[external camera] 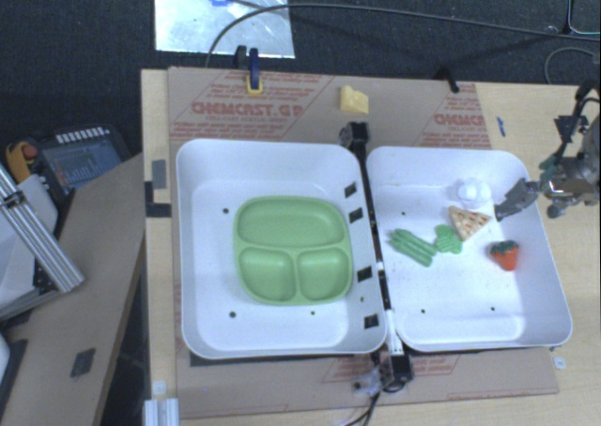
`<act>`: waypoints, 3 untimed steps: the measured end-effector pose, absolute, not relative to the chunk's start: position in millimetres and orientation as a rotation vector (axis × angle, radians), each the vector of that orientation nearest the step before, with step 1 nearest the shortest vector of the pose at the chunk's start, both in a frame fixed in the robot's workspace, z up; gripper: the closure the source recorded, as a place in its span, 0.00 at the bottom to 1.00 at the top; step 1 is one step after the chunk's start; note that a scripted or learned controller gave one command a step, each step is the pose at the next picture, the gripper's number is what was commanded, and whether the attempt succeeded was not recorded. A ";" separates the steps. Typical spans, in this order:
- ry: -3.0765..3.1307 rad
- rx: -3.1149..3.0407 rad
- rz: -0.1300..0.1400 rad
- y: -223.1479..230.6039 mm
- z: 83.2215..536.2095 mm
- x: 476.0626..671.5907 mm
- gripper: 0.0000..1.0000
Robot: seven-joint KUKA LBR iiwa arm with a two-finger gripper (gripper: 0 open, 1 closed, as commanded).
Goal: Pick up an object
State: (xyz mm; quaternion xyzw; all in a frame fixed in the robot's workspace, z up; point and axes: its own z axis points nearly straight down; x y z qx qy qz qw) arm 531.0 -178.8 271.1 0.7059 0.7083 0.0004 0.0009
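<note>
Gripper (526,197), finger state unclear, reaches over right bin (540,321) holding 4 toys; left bin (202,227): 1 green tray (291,248).

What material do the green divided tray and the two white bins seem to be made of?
The green divided tray looks like moulded plastic with a matte finish: uniform pale colour, rounded compartments, soft shading. The left white bin and the right white bin look like thin formed plastic, smooth and slightly glossy, with rounded rims; this is only a guess from their look.
</note>
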 end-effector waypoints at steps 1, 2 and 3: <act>2.223 2.221 -0.001 -181.4 229.3 531.9 0.00; 2.225 2.223 -0.002 -174.5 170.5 526.4 0.00; 2.225 2.223 -0.001 -167.1 122.6 519.8 0.00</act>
